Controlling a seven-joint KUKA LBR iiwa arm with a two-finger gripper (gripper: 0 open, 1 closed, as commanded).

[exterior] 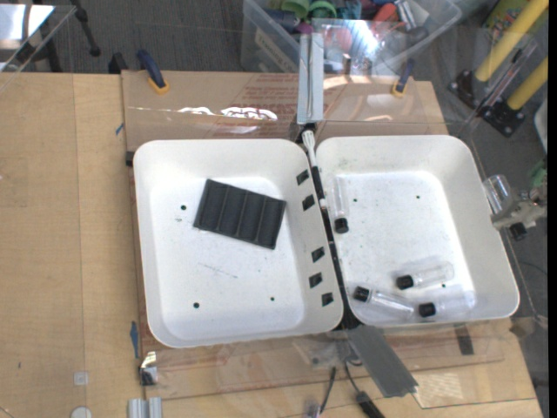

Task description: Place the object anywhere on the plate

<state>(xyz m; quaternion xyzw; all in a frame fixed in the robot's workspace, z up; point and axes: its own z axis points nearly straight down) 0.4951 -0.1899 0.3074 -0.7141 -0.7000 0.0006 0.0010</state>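
A black ribbed rectangular plate (240, 213) lies flat in the left bin (165, 312), in its upper middle. Several clear vials with black caps lie in the right bin (487, 233). One vial (337, 200) rests along that bin's left wall with its cap toward the front. Three more cluster near the front: one vial (426, 276), one vial (381, 300) and one vial (446, 305). A grey metal part that looks like my gripper (518, 212) sits just outside the right bin's right rim, far from the plate and above the bench.
A divider with black clips (314, 233) runs between the two bins. Behind them stands a clear tub of colourful toys (348, 11). Clamps (155, 78) hold the brown board at the back. Wooden bench surface lies to the left.
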